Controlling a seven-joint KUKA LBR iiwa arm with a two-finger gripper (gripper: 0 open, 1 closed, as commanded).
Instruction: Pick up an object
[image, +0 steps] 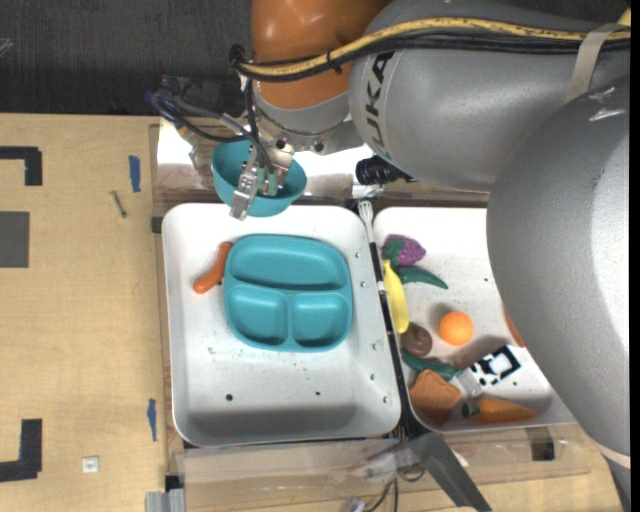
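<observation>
Pinched rim of round teal plastic bowl (262, 182) in two-finger metal gripper (252, 189), lifted just beyond far edge of left shallow white bin (190, 330). Left divided teal plastic tray (290, 291) in bin's middle, w/ orange carrot-shaped toy (212, 268) touching tray's left side.

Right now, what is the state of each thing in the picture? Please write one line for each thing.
claw: closed on the rim of the teal bowl
teal bowl: held up above the far edge of the left bin
teal divided tray: lying flat in the left bin, compartments bare
orange carrot: lying beside the tray
orange ball: resting in the right bin
</observation>
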